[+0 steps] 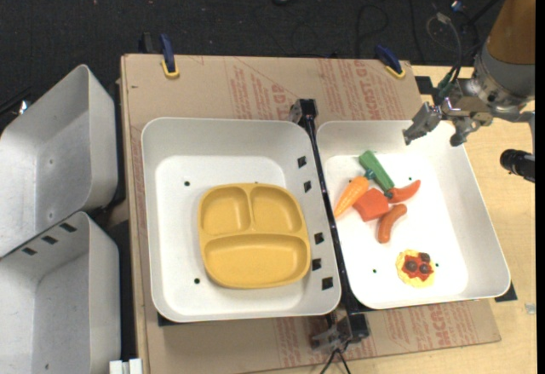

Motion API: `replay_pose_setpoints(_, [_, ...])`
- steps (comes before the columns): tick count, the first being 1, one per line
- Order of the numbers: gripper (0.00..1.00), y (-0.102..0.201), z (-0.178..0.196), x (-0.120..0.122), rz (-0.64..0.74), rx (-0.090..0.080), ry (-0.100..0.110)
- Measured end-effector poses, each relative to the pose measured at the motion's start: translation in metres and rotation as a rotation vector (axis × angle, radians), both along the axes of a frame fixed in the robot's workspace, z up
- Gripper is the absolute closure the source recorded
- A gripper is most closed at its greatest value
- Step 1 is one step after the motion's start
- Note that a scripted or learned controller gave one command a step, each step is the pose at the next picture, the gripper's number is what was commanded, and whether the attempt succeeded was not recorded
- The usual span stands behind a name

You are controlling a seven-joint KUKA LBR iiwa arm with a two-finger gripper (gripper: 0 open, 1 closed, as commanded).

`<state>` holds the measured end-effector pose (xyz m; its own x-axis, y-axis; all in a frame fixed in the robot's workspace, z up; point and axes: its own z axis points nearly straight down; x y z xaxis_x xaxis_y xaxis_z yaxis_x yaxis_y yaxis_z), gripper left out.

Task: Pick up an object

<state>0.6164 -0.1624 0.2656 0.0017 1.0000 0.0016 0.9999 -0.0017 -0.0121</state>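
Camera view crops arm (515, 31) top.

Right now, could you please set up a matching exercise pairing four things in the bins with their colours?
Things:
1. divided plate
2. carrot
3. sausage
4. cucumber

Colours:
A. green
B. yellow
C. red-brown
D. orange

Pairs: 1-B, 2-D, 3-C, 4-A
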Motion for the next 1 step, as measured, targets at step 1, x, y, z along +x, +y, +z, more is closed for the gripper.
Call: replay_pose_setpoints(1, [0.0, 0.0003, 0.0068, 0.0022, 0.002, -0.002, -0.012])
